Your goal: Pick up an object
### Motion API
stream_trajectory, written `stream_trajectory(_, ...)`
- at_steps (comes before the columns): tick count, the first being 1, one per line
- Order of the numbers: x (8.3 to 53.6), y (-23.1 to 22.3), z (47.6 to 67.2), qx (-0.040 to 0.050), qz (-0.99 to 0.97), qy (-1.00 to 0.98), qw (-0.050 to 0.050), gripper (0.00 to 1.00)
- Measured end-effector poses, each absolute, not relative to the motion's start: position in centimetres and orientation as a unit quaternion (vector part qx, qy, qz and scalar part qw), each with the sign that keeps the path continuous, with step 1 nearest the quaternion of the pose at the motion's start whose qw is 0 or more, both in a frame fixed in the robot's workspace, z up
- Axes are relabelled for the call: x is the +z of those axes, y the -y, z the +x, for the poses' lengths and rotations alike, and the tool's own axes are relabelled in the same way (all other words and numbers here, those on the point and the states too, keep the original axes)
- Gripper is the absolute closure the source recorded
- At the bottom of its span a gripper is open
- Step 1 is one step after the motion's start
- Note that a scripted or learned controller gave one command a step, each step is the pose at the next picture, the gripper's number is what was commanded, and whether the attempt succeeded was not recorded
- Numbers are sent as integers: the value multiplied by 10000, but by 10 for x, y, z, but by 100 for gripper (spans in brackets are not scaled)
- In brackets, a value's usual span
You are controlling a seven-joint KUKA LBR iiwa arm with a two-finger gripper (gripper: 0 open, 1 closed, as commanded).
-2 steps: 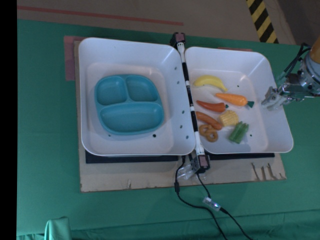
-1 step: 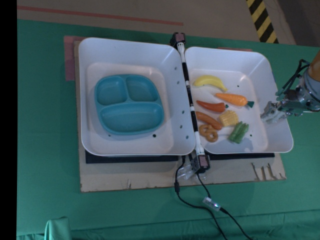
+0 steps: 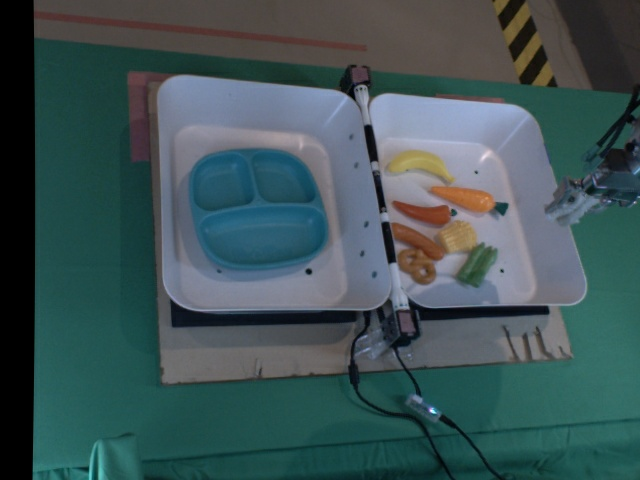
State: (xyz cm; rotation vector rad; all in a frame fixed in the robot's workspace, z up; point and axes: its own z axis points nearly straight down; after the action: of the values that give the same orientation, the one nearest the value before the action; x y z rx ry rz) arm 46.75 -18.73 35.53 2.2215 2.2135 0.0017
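Note:
The right bin (image 3: pixel 555 268) holds several toy foods: a yellow banana (image 3: pixel 420 164), an orange carrot (image 3: pixel 467 199), a red chili pepper (image 3: pixel 424 212), a sausage (image 3: pixel 414 238), a corn cob (image 3: pixel 458 236), a pretzel (image 3: pixel 417 266) and green beans (image 3: pixel 478 264). My gripper (image 3: pixel 566 204) hangs at the right bin's right rim, well to the right of the foods, with nothing seen between its fingers.
The left bin (image 3: pixel 200 98) holds a blue divided plate (image 3: pixel 259 209). A rod with end clamps (image 3: pixel 378 183) runs between the bins. Cables (image 3: pixel 420 408) trail over the green bench in front. Cardboard (image 3: pixel 300 358) lies under the bins.

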Motion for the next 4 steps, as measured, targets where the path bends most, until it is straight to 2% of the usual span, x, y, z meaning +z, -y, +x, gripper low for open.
stream_trajectory(2, 350, 187, 467, 6, 7085, -7057, 30, 100)
stream_trajectory(3, 373, 128, 468, 13, 7081, -7061, 28, 100)
stream_trajectory(4, 324, 170, 467, 1, 7088, -7054, 20, 100)
